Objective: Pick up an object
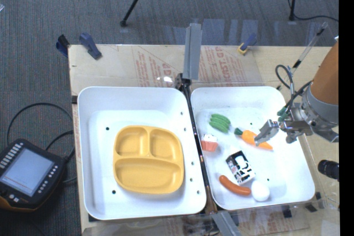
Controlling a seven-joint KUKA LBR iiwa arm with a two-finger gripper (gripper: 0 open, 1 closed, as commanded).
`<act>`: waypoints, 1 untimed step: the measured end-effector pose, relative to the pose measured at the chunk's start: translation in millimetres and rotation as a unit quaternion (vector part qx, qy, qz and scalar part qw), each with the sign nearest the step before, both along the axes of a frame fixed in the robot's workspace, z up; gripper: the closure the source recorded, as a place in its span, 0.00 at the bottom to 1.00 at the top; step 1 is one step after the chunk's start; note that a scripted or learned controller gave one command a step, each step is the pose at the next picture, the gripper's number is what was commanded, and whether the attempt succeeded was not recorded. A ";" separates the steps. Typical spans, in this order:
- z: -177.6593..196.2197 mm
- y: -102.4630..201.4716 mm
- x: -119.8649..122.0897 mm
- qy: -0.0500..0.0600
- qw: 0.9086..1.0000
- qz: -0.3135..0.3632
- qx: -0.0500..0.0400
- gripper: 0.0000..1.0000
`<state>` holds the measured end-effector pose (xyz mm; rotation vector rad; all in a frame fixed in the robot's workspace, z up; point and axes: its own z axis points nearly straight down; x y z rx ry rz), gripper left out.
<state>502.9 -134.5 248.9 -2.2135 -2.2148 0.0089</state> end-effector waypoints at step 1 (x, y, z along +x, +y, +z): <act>-151.2 -26.1 63.2 -0.003 0.997 0.076 0.000 0.00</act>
